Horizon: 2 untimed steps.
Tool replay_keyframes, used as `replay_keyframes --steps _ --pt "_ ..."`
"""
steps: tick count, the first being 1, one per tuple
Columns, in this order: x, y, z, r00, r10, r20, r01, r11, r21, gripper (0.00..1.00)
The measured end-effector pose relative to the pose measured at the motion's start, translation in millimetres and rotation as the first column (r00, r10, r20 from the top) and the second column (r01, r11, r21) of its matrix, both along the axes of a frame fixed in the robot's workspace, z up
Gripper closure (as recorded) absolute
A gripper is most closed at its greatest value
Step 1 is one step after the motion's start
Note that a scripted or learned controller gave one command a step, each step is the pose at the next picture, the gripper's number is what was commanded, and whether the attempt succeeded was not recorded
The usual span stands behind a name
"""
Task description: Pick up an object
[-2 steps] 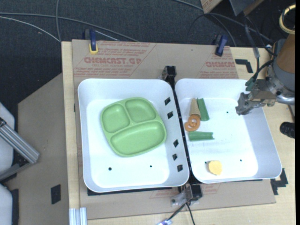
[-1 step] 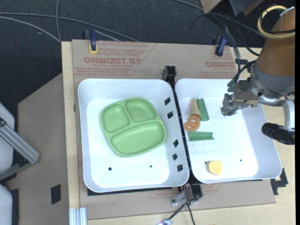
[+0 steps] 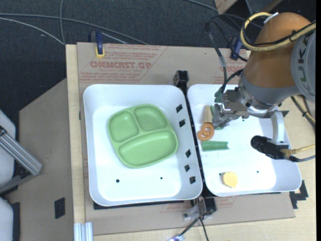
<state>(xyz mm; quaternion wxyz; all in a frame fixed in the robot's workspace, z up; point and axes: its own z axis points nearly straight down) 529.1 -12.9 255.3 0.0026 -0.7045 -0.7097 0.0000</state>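
Two bins [image 3: 100, 169] [image 3: 261, 185]; one each of plate [image 3: 143, 134], orange ring [image 3: 205, 132], green bar [image 3: 215, 145], yellow chunk [image 3: 229, 179]

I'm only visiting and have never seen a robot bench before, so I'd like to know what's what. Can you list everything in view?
left bin: 1, white, left half of the bench
right bin: 1, white, beside it on the right
divided plate: 1, green, middle of the left bin
ring: 1, orange, right bin, near its left wall
stick: 1, tan, just above the ring
strip: 1, green, lying flat just below the ring
lump: 1, yellow, front of the right bin
board: 1, brown with red print, under both bins
clamps: 2, blue, on the board's back edge
arm: 1, grey and orange, reaching in from the right
pincer: 1, grey, low over the right bin beside the stick
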Motion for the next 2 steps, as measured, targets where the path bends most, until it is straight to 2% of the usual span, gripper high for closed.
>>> replay_keyframes --steps 1,2 --pt "4.9 51.2 -3.5 1.000 -0.001 0.003 0.001 1.000 -0.001 1.00" --pt "-1.2 100.4 -19.0 1.000 -0.002 -0.002 0.002 1.000 -0.002 1.00"
